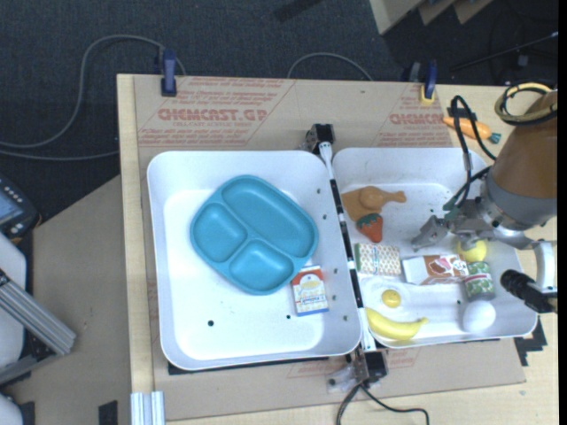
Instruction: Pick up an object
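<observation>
Two shallow white bins sit side by side on my bench, and I take the divider (341,237) where their walls meet as my landmark. Nearest the camera, just right of the divider's near end, a banana (394,326) lies along the near wall of the right bin (399,159), with a fried-egg toy (390,297) touching it on the far side and a white egg (478,315) further right. Just left of the divider at that depth, a small juice carton (309,292) lies flat in the left bin (177,264). Moving back, a patterned packet (379,258) rests just right of the divider, then a printed card (436,267), a green can (478,283) and a yellow ball (474,250) further right. I judge these items were scattered loosely, so that each can be reached from above. The gripper (436,230) hangs low over the right bin, well right of the divider, above bare floor between the card and a strawberry (372,227); I cannot tell its finger state, and I see nothing held. Left of the divider, a blue sectioned plate (254,233) lies tilted across the left bin. Farthest back on the right, a chicken drumstick toy (368,200) lies near the divider.
</observation>
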Motion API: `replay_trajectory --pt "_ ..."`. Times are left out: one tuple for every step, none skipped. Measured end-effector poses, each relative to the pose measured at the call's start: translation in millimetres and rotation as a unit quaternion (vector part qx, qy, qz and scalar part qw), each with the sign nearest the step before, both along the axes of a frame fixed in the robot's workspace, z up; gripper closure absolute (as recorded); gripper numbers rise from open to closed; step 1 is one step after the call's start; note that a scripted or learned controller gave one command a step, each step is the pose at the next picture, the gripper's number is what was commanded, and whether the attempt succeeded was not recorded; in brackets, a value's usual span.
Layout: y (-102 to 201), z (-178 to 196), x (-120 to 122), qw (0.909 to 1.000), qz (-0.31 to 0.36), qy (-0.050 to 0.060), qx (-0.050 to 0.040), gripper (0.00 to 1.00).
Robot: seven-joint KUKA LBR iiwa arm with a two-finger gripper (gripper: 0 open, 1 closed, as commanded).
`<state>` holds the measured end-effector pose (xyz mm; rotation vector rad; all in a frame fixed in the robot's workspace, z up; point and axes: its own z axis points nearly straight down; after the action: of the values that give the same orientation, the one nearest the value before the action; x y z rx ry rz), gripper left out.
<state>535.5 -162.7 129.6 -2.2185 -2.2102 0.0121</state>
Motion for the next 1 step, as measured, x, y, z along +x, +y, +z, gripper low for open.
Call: replay_trajectory --pt "16.0 -46.6 -9.5 1.0 0.001 -0.006 -0.0015 0.0"
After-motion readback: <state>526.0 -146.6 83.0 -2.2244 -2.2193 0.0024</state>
